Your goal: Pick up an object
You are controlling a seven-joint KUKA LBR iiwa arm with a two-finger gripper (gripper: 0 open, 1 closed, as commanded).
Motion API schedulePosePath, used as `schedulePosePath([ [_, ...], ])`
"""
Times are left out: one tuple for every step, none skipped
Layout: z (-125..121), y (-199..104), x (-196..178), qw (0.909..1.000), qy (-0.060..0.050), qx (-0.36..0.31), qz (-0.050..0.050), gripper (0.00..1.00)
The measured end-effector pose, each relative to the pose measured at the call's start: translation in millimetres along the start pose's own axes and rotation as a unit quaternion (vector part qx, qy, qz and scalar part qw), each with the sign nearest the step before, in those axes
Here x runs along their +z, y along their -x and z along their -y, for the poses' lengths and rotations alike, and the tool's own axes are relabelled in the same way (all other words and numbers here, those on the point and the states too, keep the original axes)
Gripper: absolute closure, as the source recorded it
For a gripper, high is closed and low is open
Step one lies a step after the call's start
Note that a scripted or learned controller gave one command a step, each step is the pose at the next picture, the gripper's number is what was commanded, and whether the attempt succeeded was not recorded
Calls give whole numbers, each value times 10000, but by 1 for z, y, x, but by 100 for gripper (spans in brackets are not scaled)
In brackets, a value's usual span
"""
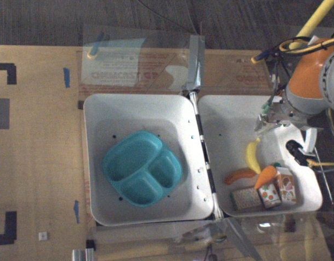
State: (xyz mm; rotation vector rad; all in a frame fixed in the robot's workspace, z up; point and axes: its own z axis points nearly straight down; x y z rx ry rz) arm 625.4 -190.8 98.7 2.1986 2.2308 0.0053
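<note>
The right bin (226, 113) holds several small objects along its near side. A yellow banana (252, 155) lies upright in the picture. An orange carrot (266, 175) leans beside it. A flat orange-red piece (240, 175) lies to their left. A grey sponge (244, 198) sits at the near wall. A small can (270, 194) and a juice carton (287, 188) with fruit labels stand next to it. My gripper (264, 123) hangs over the bin's far right part, just beyond the banana's top end, with nothing seen in it.
The left bin (101, 113) contains a teal divided plate (142, 168). A metal divider (202, 145) separates the two bins. A clear plastic sheet (128, 61) lies on the bench behind the left bin.
</note>
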Motion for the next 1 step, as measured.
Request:
schedulePosePath([
  [-7, 11, 12, 9979, -16, -640, -12, 100],
])
